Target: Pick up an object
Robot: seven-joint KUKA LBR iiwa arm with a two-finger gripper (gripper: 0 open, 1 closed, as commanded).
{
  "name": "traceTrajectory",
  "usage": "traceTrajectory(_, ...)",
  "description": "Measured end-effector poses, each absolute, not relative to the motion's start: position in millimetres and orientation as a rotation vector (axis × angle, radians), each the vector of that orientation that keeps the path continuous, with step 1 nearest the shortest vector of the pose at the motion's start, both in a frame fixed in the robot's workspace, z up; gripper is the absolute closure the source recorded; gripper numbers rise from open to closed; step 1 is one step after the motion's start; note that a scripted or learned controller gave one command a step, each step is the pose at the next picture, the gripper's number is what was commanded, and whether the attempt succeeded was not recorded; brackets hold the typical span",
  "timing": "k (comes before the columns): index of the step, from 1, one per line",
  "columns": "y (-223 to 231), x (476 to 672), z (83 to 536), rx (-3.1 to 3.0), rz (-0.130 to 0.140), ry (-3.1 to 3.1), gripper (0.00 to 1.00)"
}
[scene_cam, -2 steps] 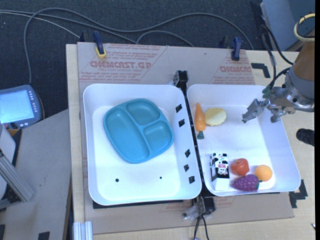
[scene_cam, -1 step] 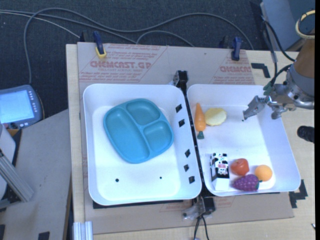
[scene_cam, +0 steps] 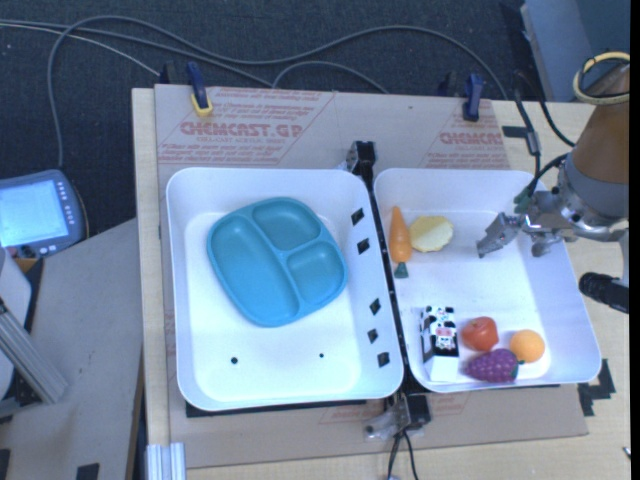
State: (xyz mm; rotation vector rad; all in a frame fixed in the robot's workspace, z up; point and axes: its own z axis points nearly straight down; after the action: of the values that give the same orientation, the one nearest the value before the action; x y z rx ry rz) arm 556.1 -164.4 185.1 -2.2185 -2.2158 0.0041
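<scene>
Arm (scene_cam: pixel 605 153) cut off at right edge, orange band showing; hand (scene_cam: pixel 520 236) hangs over right bin (scene_cam: pixel 560 298), upper right part, fingers spread apart, nothing between them. Small toy (scene_cam: pixel 439 331) by bin's lower left too small to make out, black and white. Carrot (scene_cam: pixel 399 234) upright along left wall, pale yellow chunk (scene_cam: pixel 431 233) beside it. Red fruit (scene_cam: pixel 480 333), orange (scene_cam: pixel 527 346), purple grapes (scene_cam: pixel 492 366) clustered at lower edge. Left bin (scene_cam: pixel 200 368) holds glossy blue divided plate (scene_cam: pixel 277 260). Tabletop (scene_cam: pixel 250 118) brown board

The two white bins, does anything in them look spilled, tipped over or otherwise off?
Nothing stands out. The blue divided plate lies flat in the left bin. In the right bin, the carrot, yellow piece, cow carton, tomato, orange and grapes lie loose, nothing spilled.
</scene>
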Motion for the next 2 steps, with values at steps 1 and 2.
traceTrajectory(1, -165.6, 550.1, 123.4, -2.217, 0.004, -2.215, 0.0)
traceTrajectory(2, -164.7, 549.3, 82.4, -2.217, 0.003, -2.217, 0.0)
